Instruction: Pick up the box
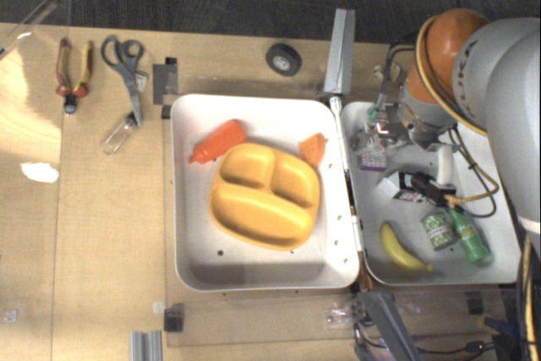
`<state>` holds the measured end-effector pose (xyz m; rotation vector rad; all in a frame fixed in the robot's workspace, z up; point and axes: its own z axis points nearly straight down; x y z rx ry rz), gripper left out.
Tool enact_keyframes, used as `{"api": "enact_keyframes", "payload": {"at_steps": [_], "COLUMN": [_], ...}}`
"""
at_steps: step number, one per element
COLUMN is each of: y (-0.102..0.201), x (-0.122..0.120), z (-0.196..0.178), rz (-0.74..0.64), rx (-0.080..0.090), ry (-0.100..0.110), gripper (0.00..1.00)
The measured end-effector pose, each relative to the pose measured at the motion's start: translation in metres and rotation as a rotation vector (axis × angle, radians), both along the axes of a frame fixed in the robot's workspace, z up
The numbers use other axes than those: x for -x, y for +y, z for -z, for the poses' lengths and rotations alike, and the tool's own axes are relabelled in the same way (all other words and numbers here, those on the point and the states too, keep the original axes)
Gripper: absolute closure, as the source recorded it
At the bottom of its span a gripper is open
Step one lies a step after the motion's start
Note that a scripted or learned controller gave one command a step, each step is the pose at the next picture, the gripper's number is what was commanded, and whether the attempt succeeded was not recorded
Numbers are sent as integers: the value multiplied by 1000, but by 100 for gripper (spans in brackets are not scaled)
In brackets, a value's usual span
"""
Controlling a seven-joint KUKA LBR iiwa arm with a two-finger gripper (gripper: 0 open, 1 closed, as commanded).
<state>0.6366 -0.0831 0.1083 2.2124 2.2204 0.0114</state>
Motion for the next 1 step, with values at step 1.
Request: {"api": "enact_keyframes", "payload": {"at_steps": [1], "y": [-5], "x": [0], "z": [-111], "rz": [-71], "rx": [1], "ry": [2], "gripper": [100]}}
